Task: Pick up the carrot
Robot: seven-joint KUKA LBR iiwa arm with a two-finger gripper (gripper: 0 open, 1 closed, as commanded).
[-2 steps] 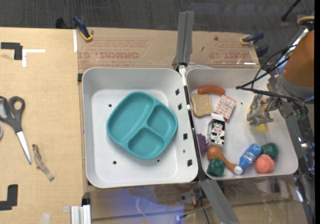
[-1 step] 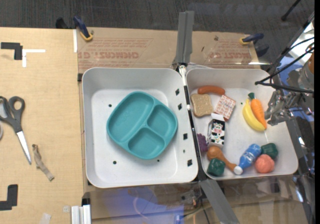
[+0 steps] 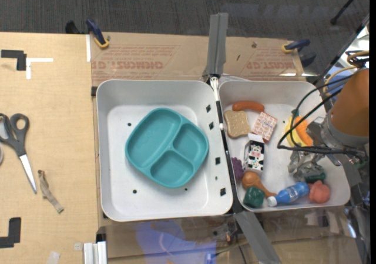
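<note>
The gripper (image 3: 302, 164) hangs low over the right bin (image 3: 276, 87), near its right wall; whether it is apart or together cannot be told, as metal and cables blur there. The carrot (image 3: 301, 130), an orange piece partly hidden by black cables, lies just above the gripper and seems to touch nothing of it. Below the gripper rest a blue bottle (image 3: 292, 193) and a pinkish-red fruit (image 3: 319, 192). Left of the gripper lie a small milk carton (image 3: 254, 155), a bread slice (image 3: 236, 123) and a sausage (image 3: 248, 106). Farther left, the other bin (image 3: 111, 157) holds a teal divided plate (image 3: 167, 147).
</note>
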